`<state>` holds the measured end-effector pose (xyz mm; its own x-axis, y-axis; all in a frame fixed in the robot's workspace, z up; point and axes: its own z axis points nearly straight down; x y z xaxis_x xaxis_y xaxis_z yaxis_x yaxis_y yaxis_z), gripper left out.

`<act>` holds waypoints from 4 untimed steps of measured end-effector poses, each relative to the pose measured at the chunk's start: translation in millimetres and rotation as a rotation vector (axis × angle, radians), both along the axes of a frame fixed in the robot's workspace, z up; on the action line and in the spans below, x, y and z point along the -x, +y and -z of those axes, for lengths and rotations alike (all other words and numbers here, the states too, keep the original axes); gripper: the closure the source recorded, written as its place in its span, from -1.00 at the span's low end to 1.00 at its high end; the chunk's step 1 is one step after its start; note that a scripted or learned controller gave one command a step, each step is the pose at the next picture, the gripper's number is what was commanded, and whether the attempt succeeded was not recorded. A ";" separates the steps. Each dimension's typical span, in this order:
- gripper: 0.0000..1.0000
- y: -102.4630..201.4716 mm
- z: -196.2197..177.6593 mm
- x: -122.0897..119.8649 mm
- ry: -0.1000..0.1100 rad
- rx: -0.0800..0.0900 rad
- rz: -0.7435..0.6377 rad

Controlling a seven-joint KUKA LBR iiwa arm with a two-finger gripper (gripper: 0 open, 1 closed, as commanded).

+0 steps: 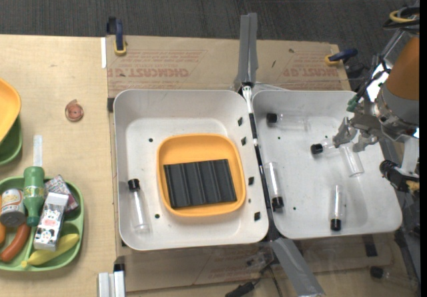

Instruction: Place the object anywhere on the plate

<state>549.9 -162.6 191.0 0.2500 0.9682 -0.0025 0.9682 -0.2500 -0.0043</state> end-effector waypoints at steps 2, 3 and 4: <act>1.00 -55.4 -44.1 -68.4 -0.004 0.000 -0.460; 1.00 -58.5 -85.1 -110.1 -0.006 0.001 -0.675; -1.00 -58.4 -85.1 -110.1 -0.006 0.001 -0.676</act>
<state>660.0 -221.0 276.0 -0.4104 0.9119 -0.0039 0.9119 0.4104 0.0017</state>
